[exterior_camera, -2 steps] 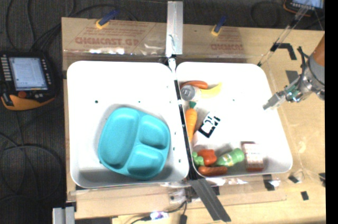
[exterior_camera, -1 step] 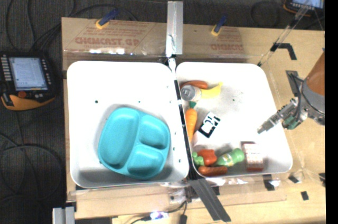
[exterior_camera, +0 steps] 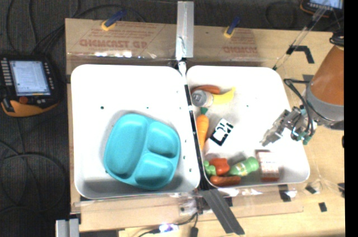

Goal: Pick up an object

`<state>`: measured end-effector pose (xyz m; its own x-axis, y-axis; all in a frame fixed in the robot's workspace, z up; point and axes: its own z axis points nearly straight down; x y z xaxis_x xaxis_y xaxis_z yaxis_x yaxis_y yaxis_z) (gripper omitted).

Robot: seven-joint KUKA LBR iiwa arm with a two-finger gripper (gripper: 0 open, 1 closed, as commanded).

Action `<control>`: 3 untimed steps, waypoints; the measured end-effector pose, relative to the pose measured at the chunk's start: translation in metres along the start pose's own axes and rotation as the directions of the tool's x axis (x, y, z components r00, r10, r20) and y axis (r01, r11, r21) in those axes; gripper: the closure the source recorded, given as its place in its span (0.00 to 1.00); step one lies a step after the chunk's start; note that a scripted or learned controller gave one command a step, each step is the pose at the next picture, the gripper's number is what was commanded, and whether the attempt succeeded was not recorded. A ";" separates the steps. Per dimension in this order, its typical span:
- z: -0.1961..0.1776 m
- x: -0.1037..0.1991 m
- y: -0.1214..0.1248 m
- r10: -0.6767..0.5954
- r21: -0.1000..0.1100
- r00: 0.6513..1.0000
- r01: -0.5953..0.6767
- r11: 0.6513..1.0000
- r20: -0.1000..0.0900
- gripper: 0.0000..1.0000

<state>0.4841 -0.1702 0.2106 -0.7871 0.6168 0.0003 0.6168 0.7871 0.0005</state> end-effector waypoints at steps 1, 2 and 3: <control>0.028 0.005 0.019 -0.268 0.000 0.963 0.268 0.963 -0.001 1.00; -0.032 -0.054 0.065 0.089 -0.001 0.996 -0.089 0.996 0.002 1.00; -0.023 -0.052 0.077 0.056 0.002 0.998 -0.056 0.998 0.002 1.00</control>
<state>0.5730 -0.1418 0.2340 -0.7511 0.6602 -0.0017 0.6602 0.7511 -0.0016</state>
